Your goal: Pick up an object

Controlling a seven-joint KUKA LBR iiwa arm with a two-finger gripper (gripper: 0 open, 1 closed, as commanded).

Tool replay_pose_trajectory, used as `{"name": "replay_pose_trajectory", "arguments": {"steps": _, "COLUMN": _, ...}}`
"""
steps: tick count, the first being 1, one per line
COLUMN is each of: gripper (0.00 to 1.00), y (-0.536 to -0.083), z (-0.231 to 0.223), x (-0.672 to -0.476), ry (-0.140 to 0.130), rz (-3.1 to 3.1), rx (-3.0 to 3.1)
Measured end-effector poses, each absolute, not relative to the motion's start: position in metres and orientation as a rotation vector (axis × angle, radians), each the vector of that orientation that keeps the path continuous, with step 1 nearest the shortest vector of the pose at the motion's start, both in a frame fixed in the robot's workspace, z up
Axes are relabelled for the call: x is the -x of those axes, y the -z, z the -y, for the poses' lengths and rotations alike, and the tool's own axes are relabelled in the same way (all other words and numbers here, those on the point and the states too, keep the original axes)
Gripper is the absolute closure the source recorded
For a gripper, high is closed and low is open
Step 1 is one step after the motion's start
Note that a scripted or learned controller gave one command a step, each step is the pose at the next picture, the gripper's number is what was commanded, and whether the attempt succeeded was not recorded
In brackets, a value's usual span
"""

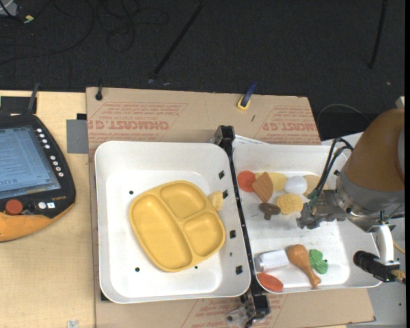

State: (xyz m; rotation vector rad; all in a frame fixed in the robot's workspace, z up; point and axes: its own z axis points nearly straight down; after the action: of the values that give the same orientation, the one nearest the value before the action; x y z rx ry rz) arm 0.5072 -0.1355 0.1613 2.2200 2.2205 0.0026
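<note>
at the near edge of the right bin (342,282) a red piece (270,283) is seen, with a white block (272,258) just above it, a drumstick-shaped toy (305,262) beside that, and a green piece (318,259) touching the drumstick. farther back in the same bin a cluster is laid out: a red round piece (246,180), a brown wedge (263,186), a white egg shape (297,184), a yellow lump (289,203) and a small dark piece (270,210). the gripper (309,219) is lowered into this bin just right of the yellow lump; whether its jaws are spread or pressed together cannot be told. a yellow divided plate (178,223) is held in the left bin (123,162). a tablet controller (24,173) is set on the bench at far left.
</note>
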Motion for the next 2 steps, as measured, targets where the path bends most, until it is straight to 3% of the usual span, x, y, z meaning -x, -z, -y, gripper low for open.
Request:
{"name": "replay_pose_trajectory", "arguments": {"steps": 1, "gripper": 1.00, "y": -0.215, "z": 0.148, "x": -0.507, "ry": -0.003, "rz": -2.218, "rx": -2.220}}
{"name": "replay_pose_trajectory", "arguments": {"steps": 2, "gripper": 1.00, "y": -0.228, "z": 0.149, "x": -0.507, "ry": -0.001, "rz": -2.220, "rx": -2.223}}
